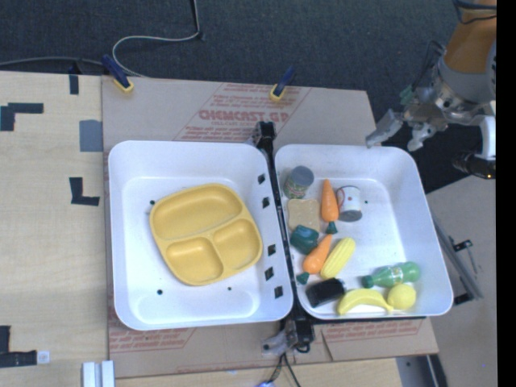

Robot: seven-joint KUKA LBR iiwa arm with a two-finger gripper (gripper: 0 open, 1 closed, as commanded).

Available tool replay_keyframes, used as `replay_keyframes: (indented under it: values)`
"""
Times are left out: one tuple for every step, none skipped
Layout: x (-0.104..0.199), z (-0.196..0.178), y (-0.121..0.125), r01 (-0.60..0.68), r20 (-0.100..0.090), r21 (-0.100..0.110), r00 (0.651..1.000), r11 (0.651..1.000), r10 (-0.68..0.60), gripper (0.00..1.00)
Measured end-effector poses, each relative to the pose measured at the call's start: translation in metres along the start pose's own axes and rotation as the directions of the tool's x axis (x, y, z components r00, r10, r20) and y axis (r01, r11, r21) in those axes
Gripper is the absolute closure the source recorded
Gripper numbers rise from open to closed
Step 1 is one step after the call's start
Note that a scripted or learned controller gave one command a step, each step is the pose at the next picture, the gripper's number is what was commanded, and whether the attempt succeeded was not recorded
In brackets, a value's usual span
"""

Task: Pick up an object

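- The gripper (401, 134) is seen above the right bin's (419, 185) far right corner, fingers spread open, nothing held.
- Toy food, including a carrot (328, 201), is crowded toward the divider; bare floor is left along the right wall.

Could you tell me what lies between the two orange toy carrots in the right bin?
In the camera view, a small dark teal piece sits between the upper orange toy carrot and the lower orange toy carrot, in the right white bin.
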State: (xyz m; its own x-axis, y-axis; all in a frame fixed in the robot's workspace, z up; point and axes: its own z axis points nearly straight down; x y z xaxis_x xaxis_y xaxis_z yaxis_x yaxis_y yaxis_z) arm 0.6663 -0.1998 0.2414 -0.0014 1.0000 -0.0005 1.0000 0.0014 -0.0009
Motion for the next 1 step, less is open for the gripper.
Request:
replay_keyframes:
  values:
    - [0.0855, 0.1302, 0.0014, 0.001, -0.002, 0.003, 1.0, 1.0, -0.001, 0.0]
